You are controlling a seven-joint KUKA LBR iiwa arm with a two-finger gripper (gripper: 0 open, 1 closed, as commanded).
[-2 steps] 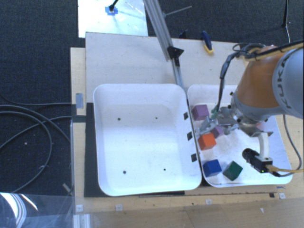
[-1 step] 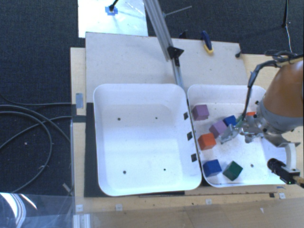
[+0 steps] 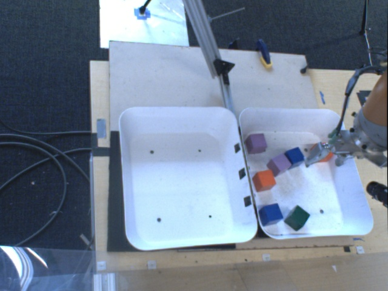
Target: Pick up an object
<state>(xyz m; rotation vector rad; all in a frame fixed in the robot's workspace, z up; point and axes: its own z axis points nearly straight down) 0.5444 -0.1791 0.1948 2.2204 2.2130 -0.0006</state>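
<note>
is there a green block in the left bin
No, the green block lies in the right bin, near its front edge beside a blue block.

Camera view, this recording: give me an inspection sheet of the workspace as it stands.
Surface: bench bearing left bin and right bin.
Job's things: in the right bin, purple cube, lilac cube, blue cube, orange cube, second blue cube, green cube; an orange piece at the gripper.
Clutter: blue-handled tool on the bench's far edge.
Grippers: gripper low over the right bin; grasp unclear.
Cables: black cables on the floor at left.
Surroundings: dark carpet, metal pole.
</note>
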